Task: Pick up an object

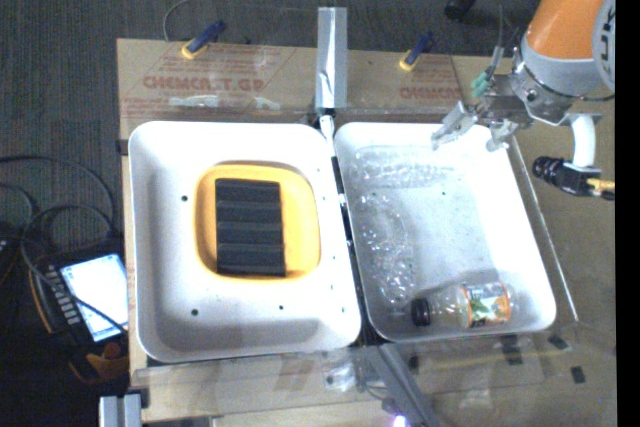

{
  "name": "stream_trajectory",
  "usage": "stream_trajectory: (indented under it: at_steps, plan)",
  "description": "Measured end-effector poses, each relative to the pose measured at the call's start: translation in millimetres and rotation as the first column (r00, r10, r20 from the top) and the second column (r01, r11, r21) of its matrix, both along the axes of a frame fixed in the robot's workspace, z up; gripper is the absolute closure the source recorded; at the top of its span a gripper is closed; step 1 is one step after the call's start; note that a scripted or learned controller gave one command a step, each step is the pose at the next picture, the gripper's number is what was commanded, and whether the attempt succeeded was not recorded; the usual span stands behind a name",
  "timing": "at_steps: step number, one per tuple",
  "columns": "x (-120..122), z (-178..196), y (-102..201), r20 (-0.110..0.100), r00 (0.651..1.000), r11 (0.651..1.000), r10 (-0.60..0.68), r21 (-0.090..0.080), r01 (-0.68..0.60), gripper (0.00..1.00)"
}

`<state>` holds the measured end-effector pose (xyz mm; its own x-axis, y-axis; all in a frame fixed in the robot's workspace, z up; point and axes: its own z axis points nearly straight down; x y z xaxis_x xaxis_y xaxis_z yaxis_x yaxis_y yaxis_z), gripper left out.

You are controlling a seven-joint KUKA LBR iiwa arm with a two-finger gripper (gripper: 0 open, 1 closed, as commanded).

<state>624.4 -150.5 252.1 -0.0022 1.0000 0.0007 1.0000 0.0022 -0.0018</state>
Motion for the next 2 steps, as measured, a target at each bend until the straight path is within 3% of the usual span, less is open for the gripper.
stream_trajectory:
  at_steps: [1, 2]
  plan:
    - [-72.3, -90.4, -12.9, -0.002, 0.998, 0.998, -0.068, -0.001, 0.068, 0.00]
    - [-140.8, -59.0, -32.4, -0.001, 0.997, 0.997, -0.084, 0.000, 0.084, 0.00]
